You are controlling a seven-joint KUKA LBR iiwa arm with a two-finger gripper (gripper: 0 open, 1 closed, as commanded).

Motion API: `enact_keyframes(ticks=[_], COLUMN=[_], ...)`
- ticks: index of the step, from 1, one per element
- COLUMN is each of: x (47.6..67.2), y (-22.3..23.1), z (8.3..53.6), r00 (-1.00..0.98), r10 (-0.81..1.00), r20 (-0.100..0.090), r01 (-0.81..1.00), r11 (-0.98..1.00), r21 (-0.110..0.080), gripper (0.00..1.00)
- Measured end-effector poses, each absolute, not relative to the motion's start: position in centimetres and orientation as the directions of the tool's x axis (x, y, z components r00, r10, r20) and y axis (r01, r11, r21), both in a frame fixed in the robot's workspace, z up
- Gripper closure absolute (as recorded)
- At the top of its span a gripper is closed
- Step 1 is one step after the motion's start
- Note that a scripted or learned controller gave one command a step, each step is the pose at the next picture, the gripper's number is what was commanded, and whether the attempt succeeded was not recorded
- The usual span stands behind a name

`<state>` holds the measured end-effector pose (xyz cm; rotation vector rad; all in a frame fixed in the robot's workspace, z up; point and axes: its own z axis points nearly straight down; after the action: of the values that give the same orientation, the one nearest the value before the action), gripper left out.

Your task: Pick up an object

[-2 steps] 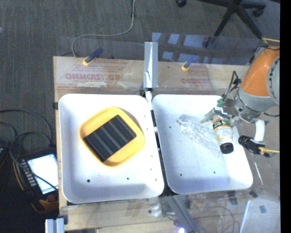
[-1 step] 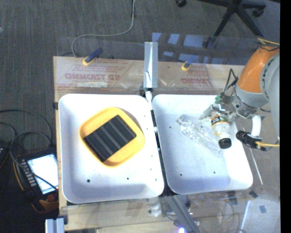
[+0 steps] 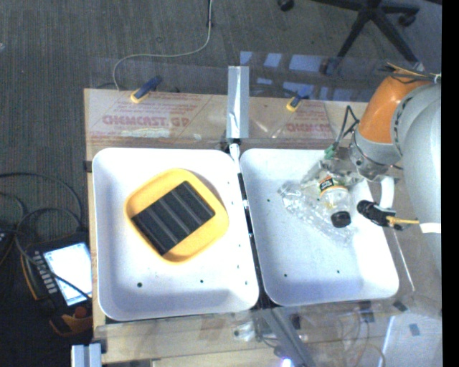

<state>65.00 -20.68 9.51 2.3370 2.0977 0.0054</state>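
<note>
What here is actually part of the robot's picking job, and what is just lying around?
Part of the job:
gripper
crumpled clear bottle in the right bin
yellow block with black ribbed top in the left bin

Just lying about:
left clamp and right clamp behind the bins
screen device on the floor
chair base

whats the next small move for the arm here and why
Probably a short, straight descent. The gripper is right over the upper end of the crumpled clear plastic item, which lies on the floor of the right bin. The view shows no grasp of it yet, so getting lower around it looks like the sensible step before any lift.
</note>
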Motion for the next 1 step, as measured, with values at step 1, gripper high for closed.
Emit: enact_keyframes(ticks=[1], x=[64.96], y=[-20.62], z=[10.35], r00=[0.105], r10=[0.994], r20=[-0.002], r01=[0.994], r11=[-0.105], r21=[0.000], gripper=[1.00])
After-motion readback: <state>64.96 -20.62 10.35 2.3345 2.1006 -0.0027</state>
